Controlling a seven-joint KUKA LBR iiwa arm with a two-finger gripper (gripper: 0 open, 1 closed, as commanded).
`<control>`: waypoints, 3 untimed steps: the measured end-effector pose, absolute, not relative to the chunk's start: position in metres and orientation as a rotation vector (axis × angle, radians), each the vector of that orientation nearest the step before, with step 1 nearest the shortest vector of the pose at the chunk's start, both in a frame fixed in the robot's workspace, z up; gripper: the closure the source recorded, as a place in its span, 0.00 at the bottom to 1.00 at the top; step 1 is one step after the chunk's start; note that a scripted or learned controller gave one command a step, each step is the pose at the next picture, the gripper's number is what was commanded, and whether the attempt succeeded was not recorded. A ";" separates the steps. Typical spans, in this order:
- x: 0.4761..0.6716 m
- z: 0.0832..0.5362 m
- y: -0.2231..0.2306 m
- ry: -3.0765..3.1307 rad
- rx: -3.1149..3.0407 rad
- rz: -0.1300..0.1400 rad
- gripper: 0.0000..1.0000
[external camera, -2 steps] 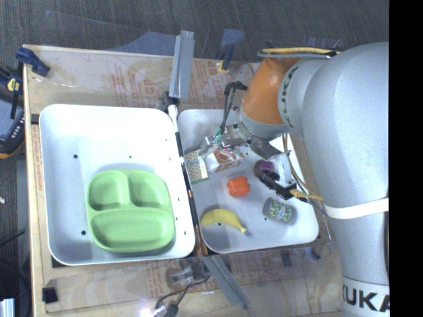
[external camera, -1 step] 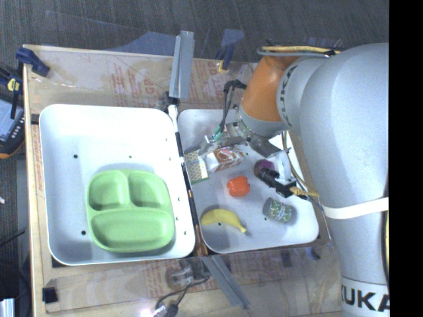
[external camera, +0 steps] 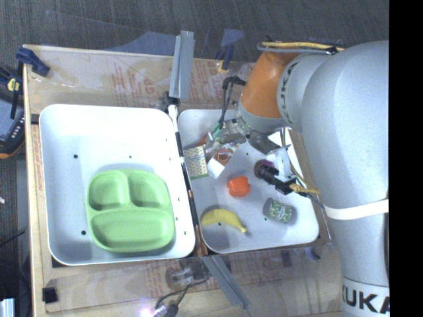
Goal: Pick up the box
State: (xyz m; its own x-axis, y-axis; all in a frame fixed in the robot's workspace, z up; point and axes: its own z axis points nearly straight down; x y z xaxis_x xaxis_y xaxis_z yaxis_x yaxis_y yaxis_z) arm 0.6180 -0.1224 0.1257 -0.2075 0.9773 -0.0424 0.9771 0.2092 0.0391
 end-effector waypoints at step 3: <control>0.509 0.190 -0.105 2.469 1.947 -0.002 1.00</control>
State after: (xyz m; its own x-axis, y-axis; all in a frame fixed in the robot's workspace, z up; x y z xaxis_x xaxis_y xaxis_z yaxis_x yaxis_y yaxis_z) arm 0.5091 -0.1047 0.1898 -0.2331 0.9725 0.0010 0.9725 0.2331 -0.0027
